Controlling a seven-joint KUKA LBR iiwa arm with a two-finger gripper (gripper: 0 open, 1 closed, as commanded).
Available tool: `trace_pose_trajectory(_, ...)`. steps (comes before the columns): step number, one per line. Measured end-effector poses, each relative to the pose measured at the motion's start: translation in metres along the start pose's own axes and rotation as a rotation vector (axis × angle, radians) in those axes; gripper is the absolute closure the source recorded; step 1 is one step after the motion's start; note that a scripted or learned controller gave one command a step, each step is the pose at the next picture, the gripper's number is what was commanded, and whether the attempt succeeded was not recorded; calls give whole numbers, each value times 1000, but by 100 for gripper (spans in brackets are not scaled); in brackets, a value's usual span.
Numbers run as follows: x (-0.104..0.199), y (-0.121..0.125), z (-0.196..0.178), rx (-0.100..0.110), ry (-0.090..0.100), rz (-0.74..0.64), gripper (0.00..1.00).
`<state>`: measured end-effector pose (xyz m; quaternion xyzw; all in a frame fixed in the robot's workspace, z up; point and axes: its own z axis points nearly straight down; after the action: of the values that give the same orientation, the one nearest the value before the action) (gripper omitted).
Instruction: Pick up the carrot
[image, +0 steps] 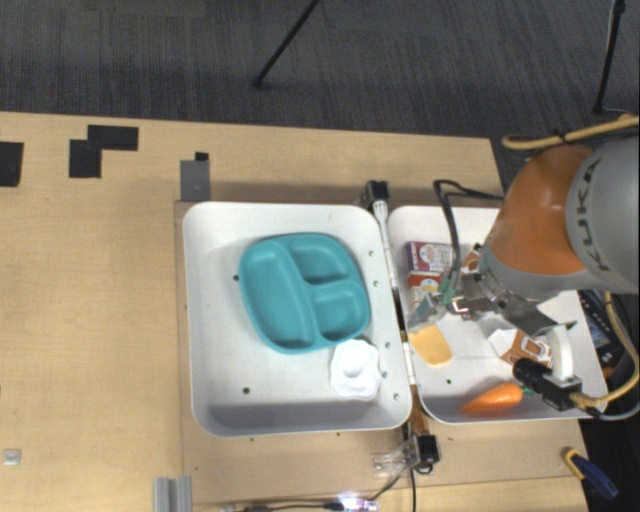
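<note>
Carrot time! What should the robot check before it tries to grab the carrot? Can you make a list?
1. Carrot in sight: ok, it lies at the near edge of the right bin.
2. Carrot free on top: ok, nothing lies on it.
3. Room beside the carrot: not ok, a black part of the arm sits right by its right end.
4. End effector over the carrot: not ok, it hangs farther back, near the yellow piece.
5. End effector ready to close: cannot tell.
6. Teal divided plate out of the way: ok, it sits in the left bin.
</note>
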<state>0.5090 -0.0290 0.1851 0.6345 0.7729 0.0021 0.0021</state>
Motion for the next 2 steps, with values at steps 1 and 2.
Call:
trace_pose_trajectory(1,-70,-32,62,7,-1,147,0)
trace_pose_trajectory(2,-53,-19,96,-4,1,191,0)
